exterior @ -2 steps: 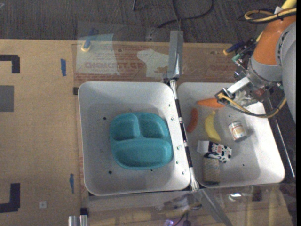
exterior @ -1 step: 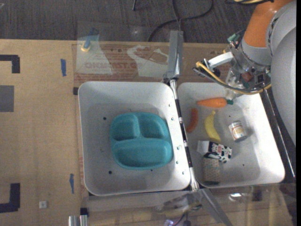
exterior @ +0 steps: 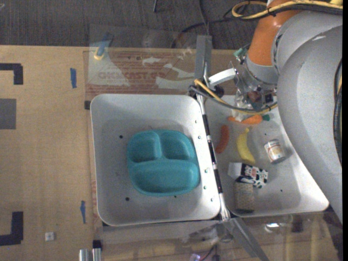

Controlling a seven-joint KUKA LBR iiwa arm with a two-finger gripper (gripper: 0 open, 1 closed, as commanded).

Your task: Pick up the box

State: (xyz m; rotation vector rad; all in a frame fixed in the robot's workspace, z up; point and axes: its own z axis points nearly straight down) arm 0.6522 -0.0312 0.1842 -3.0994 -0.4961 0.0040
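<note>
Teal divided plate (exterior: pixel 162 162) in left bin (exterior: pixel 103 113); banana (exterior: pixel 246 148), can (exterior: pixel 274 150) in right.

Two bins (exterior: pixel 103 113); one plate (exterior: pixel 162 162), carrot (exterior: pixel 222 138), banana (exterior: pixel 246 148), can (exterior: pixel 274 150), box (exterior: pixel 248 173), and one brown packet (exterior: pixel 244 196).

From my seat the left bin (exterior: pixel 103 118) offers the most room: its only occupant is a teal divided plate (exterior: pixel 162 162) in the middle, with bare floor all round it. The right bin (exterior: pixel 304 192) is tighter. The box (exterior: pixel 248 173) sits hemmed in, a yellow banana (exterior: pixel 245 147) just above it, a woven-looking item (exterior: pixel 244 196) touching or nearly touching its lower edge (I can't tell which), and the shared wall on its left. A small can (exterior: pixel 275 150) stands to its right with a gap of bare floor between. An orange carrot (exterior: pixel 222 138) lies along the divider. The arm (exterior: pixel 310 69) itself covers the bin's far corner.
</note>
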